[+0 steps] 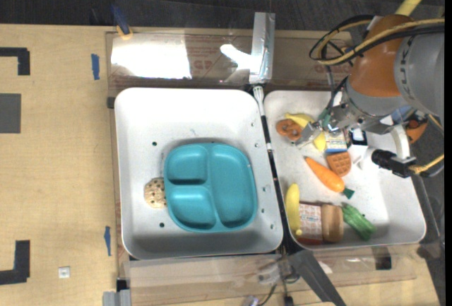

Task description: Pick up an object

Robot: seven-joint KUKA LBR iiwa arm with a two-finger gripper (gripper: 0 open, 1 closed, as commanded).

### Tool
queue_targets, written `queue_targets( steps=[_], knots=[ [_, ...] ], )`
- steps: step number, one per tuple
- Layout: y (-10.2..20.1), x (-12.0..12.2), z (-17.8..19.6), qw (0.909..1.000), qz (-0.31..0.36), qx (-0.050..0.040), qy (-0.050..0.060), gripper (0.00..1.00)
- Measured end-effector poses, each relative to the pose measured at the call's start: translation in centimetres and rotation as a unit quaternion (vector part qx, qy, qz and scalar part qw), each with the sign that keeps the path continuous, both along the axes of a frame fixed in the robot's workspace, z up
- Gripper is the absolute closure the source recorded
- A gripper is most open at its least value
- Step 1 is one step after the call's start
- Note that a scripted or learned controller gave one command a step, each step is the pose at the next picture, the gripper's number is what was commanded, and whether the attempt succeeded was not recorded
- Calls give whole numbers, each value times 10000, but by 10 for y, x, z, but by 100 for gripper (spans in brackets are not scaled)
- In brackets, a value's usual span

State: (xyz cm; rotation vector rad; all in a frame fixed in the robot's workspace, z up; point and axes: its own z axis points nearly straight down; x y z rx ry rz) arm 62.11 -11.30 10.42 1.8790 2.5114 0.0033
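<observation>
1. 2 shallow white bins are seen from above, side by side on a bench. The left bin point(134, 114) holds a teal divided tray point(210, 186) and, touching the tray's left edge, a small speckled cookie point(155, 192).
2. The right bin point(402, 220) holds the cluster of toy foods from which a pick is to be made: a yellow piece point(299, 120) and an orange-red piece point(288, 129) at the far left, a carrot point(324, 174) in the middle, a banana point(292, 208) along the left wall, a brown can point(321, 222) beside it, and a green item point(359, 222) at the near side.
3. The grey arm is reached in from the right, and the gripper point(326, 129) is lowered at the far side of the right bin, just beside the yellow piece and above a small waffle-like piece point(340, 162).
4. How far the pincer is parted, and whether anything is gripped, cannot be told from this view.
5. The step in hand is judged to be the descent or closing on an object; nothing is seen lifted yet.
6. The next move is judged to call for a firm closing on 1 item, then a straight lift.
7. Room is tight: the divider wall lies to the left and items crowd close, while open floor is left at the bin's near right.
</observation>
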Motion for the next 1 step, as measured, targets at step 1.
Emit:
queue_targets(
  steps=[1],
  knots=[
    [6, 48, -12, 9999, -102, -22, 9, 0]
  ],
)
